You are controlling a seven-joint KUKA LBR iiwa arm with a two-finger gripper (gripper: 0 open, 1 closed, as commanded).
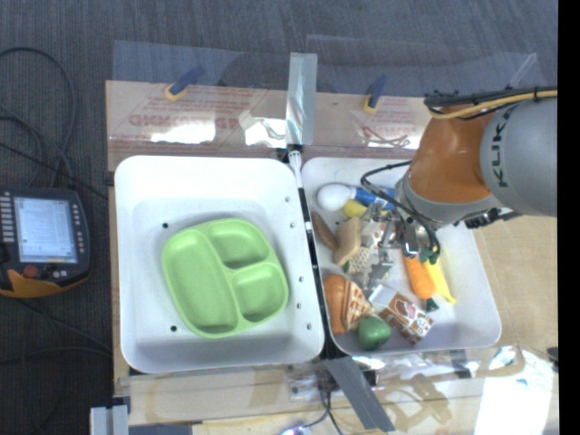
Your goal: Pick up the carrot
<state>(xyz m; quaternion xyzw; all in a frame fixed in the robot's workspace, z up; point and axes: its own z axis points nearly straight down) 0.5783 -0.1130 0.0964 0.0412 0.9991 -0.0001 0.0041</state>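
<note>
Hovering claw (412,243) over the right bin (471,320); whether it is spread or pinching cannot be told.
Carrot (420,277) lies just below the claw, beside a yellow piece (441,281); green tray (225,275) sits far left.

Carrot (420,277): orange, tapered, lying flat in right bin (471,270) toward its right side, touching a yellow piece (441,282) along its right edge.

Dark grey carpet floor (272,16) all around. Brown wooden bench (136,120) in the middle, with shiny clear plastic sheets (208,62) and small blue clips (184,82) at the far edge. Black cables (36,89) curling on the left, by a handheld screen (41,234) with an orange base.
</note>
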